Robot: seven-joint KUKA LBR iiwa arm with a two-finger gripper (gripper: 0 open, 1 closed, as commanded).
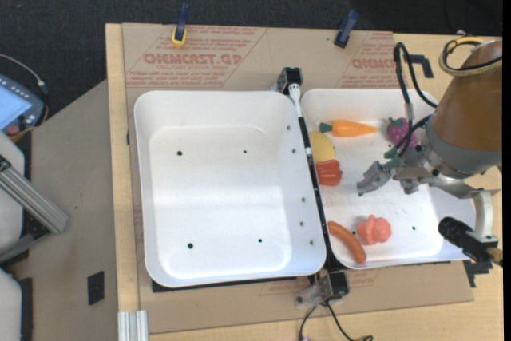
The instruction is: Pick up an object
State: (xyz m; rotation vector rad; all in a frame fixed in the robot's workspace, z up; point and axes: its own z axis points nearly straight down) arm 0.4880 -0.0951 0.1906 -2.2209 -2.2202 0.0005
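White right bin (415, 251) — carrot (351, 127) lengthwise left-right, tip rightward.

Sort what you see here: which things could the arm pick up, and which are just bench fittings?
Pickable, in the right bin: carrot, yellow piece, red piece, purple piece, pink piece, sausage. The gripper hovers above.

Fittings: left bin, blue clamps, cardboard.

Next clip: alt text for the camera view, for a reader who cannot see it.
A grey arm's end effector hovers over the right white bin, among a carrot, a yellow and red toy, a pink toy and a sausage. The left bin sits alongside on the bench.
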